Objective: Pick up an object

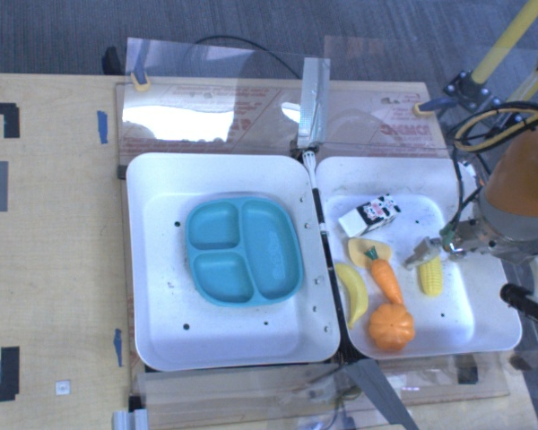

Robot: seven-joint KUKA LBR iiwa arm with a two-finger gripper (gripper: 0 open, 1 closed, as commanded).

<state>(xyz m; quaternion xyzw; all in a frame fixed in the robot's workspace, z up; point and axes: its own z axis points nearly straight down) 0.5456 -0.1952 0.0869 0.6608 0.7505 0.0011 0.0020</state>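
Yellow corn [430, 277] lies in the right bin [493, 325], right of centre of the frame, just beside the gripper [428, 253], whose tips sit at its upper end; whether the jaws are wide or narrow I cannot tell. Its long axis runs nearly straight up and down the frame. A closing pinch so near that end could likely squeeze the cob out, or nudge it toward the carrot [385, 279] close on its left.

Robot arm [518, 206]: grey housing, broad orange band, black and yellow cables looped above, beside the right bin [493, 325].
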